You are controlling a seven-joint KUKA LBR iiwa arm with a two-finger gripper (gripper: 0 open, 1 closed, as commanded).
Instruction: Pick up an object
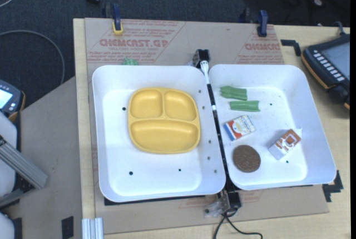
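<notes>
A dark carpet floor (44, 4) surrounds the worktop (167, 38), a brown board printed "CHEMCAST GP". The left bin (111, 177) holds a glossy yellow divided plate (164, 120). The right bin (311, 121) holds two green bean pods (239, 98), a small carton (240, 127), a boxy brown-white carton (285, 143) and a round brown cookie (246, 158).

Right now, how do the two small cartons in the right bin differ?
The blue-and-red carton lies flat near the bin's left side, printed face up. The brown-and-white carton sits further right, nearer the rim, and looks boxier, standing taller. Both are small, angled, and lie apart beside the brown disc.
</notes>
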